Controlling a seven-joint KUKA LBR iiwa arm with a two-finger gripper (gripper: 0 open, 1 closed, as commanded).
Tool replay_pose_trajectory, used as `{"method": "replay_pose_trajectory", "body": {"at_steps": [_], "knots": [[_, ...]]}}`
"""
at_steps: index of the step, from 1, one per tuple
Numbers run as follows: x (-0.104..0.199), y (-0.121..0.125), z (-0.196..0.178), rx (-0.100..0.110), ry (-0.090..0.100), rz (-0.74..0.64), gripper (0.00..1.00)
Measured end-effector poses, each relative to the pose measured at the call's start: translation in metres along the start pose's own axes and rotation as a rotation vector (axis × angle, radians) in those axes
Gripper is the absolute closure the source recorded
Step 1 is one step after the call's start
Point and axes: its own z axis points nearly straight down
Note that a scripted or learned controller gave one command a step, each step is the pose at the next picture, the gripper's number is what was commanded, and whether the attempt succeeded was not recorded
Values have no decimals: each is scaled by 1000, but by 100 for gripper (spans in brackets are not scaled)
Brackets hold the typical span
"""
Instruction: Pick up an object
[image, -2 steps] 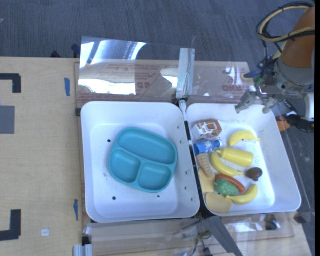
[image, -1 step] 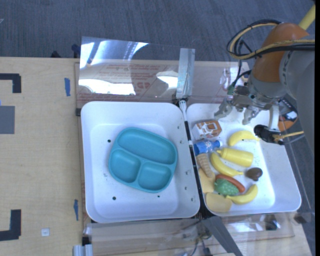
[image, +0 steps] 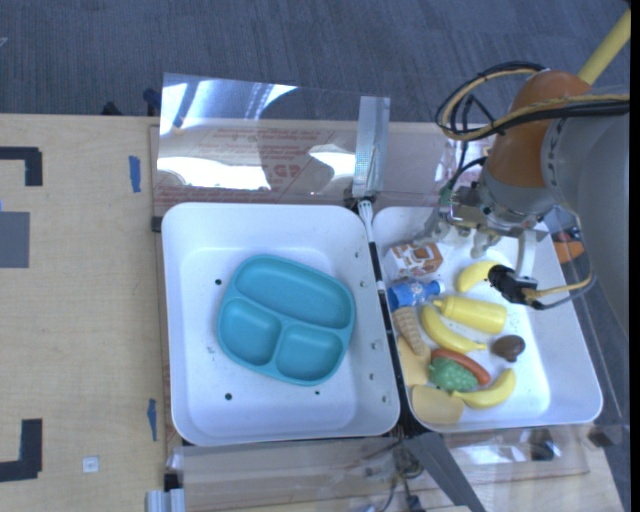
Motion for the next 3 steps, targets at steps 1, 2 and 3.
{"method": "replay_pose_trajectory", "body": {"at_steps": [1,2,3], "knots": [[8,1,7,-6,-1,45,0],[12,11,19,12,-2,-48,0],[21,7,-77,20,0,1,0]]}}
